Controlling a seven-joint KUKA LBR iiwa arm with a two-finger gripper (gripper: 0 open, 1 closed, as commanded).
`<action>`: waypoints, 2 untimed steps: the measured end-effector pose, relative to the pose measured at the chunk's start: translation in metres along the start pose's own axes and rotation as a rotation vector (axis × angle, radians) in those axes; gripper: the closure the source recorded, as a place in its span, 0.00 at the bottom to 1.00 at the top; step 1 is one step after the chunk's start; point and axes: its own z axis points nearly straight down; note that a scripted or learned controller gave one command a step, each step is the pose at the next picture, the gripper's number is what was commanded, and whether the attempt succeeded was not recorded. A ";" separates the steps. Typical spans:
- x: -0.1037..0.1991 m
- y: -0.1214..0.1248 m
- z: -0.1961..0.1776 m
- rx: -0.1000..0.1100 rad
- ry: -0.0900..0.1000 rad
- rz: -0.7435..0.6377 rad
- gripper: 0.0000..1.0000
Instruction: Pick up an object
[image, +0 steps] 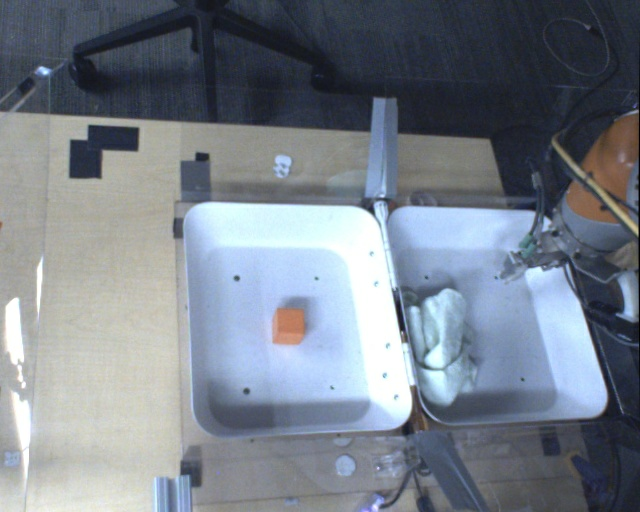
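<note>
An orange cube (289, 326) rests on the floor of the left bin (215, 300), near its middle. A crumpled white cloth (440, 342) lies in the right bin (540, 330), against its left wall. My gripper (520, 262) hangs over the upper right part of the right bin, reaching in from the right, well apart from the cloth and far from the cube. I see nothing between its fingers.
A metal post (381, 150) stands behind the seam between the two bins. The arm's orange band (612, 180) is at the right edge. Black tape marks (100, 148) lie on the wooden bench at the upper left.
</note>
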 end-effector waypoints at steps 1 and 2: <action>0.002 0.000 -0.055 0.012 0.004 0.160 1.00; 0.001 -0.014 -0.104 0.013 0.003 0.309 1.00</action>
